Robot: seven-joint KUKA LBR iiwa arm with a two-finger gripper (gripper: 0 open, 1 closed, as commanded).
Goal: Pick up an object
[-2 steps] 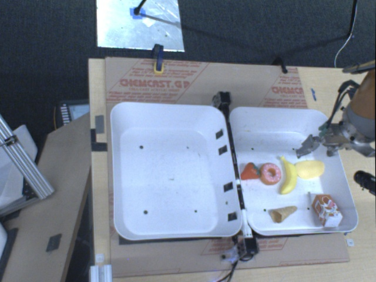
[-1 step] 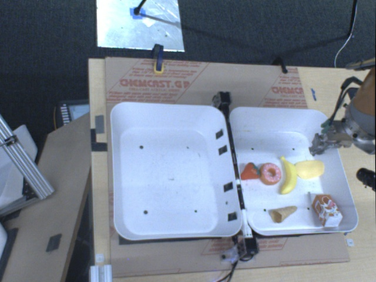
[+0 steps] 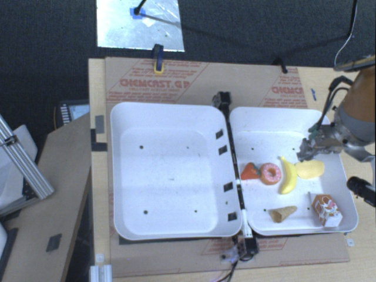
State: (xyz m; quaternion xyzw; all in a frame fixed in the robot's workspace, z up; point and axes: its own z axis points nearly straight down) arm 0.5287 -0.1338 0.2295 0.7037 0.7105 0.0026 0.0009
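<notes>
one arm (image 3: pixel 358 107) reaches low over right bin (image 3: pixel 294 119); fingers' (image 3: pixel 306 151) spread unclear.

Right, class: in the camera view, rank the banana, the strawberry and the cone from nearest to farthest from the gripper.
From the gripper:
1. Banana, just below and left of it.
2. Strawberry, further left, by the divider between the bins.
3. Cone, near the right bin's front edge.

Two shallow white plastic bins (image 3: pixel 170 113) look smooth and faintly glossy — beneath them a matt brown printed cardboard sheet (image 3: pixel 176 81); behind, a shiny crinkled silver foil square (image 3: pixel 140 16).
</notes>
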